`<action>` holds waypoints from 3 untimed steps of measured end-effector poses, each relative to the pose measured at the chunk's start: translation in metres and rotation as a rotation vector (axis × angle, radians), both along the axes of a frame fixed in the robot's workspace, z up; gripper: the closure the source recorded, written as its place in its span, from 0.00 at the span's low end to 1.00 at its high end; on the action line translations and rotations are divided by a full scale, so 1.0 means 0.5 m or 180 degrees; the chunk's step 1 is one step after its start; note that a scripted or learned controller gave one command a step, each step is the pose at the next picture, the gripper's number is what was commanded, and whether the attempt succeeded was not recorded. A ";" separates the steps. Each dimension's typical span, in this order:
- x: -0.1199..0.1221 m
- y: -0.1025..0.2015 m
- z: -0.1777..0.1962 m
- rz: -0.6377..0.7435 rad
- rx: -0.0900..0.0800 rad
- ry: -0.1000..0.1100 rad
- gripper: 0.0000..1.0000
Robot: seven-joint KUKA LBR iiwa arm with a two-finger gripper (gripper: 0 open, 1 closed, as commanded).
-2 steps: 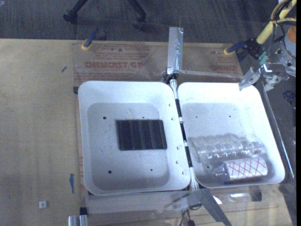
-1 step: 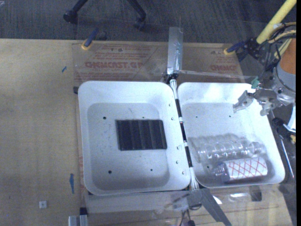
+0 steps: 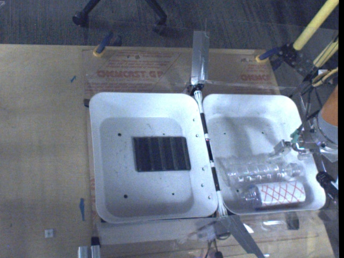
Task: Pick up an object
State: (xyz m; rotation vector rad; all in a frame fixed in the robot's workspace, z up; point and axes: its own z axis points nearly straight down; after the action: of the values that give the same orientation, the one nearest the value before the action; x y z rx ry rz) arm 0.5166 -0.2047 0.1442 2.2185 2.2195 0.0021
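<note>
A dark ribbed rectangular pad (image 3: 161,153) lies flat in the middle of the left bin (image 3: 107,117). In the right bin (image 3: 242,109), a clear plastic bottle (image 3: 262,172) lies on its side near the front. Just in front of it rests a white packet with a red crisscross pattern (image 3: 283,192). My gripper (image 3: 289,145) hangs at the right bin's right side, just above and behind the bottle's right end. Nothing can be seen held in it.
The grey arm with its orange band (image 3: 329,112) and cables enters over the right bin's right rim. A metal bracket (image 3: 200,58) stands behind the seam between the bins. Blue clamps (image 3: 274,54) and yellow rods sit at the back right.
</note>
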 end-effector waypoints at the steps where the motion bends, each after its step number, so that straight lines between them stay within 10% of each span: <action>1: -0.058 0.173 -0.111 0.0236 0.0002 -0.0025 0.00; 2: -0.066 0.155 -0.111 0.0499 0.0007 -0.0026 0.00; 3: -0.063 0.152 -0.089 0.0489 -0.0004 -0.0047 1.00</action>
State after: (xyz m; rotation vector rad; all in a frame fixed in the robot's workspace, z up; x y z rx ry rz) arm 0.4851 -0.1289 0.0997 2.0343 2.3748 0.0174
